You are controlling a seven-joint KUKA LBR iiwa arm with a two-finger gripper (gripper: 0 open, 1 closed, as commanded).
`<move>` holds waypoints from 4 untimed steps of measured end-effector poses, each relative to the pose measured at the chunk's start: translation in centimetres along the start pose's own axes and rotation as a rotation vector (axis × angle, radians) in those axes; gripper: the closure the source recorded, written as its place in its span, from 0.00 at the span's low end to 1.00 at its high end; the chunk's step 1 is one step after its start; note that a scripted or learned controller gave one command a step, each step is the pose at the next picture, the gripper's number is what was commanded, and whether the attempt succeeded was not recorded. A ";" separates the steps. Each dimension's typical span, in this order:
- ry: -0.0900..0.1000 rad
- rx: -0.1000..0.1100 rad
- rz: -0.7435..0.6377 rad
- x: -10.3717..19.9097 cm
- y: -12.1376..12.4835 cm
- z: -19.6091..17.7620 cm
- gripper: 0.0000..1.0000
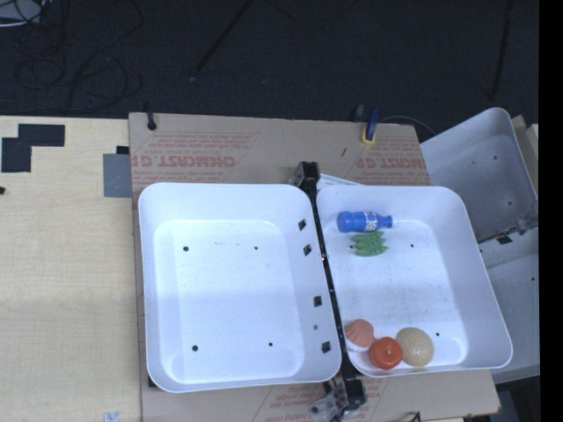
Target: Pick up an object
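The right bin [466,236] holds several small objects. A blue bottle with a white cap [362,221] lies on its side near the bin's far left corner. Just in front of it sits a small green leafy toy [370,245]. At the near edge three round items sit together: a pink shell-like piece [359,331], a red tomato-like ball [385,352] and a tan ball [415,345].
The left bin [149,262] stands beside the right one, with a black divider strip [321,271] between them. Both rest on a cardboard sheet [220,152] on a pale wooden bench. A grey metal panel [479,161] stands at the far right.
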State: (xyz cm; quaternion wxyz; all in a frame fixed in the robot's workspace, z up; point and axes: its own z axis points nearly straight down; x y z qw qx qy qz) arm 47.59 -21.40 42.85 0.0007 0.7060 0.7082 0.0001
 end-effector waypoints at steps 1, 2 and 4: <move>0.000 0.000 0.000 0.8 0.0 -2.1 0.00; -0.001 -0.002 -0.003 0.1 0.1 -6.2 0.00; 0.000 0.004 -0.002 2.1 0.1 -11.9 1.00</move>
